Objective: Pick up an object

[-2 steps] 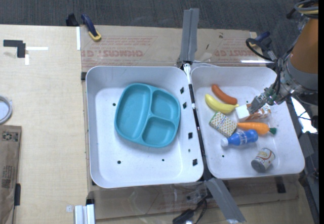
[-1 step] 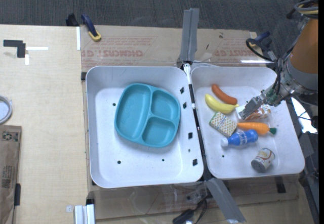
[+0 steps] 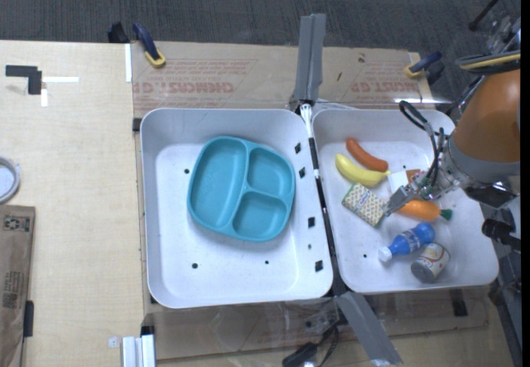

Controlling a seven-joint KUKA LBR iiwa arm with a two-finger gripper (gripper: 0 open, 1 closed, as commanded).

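The right bin holds several objects: a red-orange sausage, a yellow banana, a small patterned box, an orange carrot, a blue bottle lying on its side and a tin can. My gripper reaches in from the right and sits low in this bin, between the patterned box and the carrot, with its tip just above the carrot's left end. The arm's orange band and wrist hide the bin's right part.
The left bin bears a teal divided plate. A grey divider post stands between the bins at the back. Clamps sit on the cardboard behind, and a tape roll lies at the far left.
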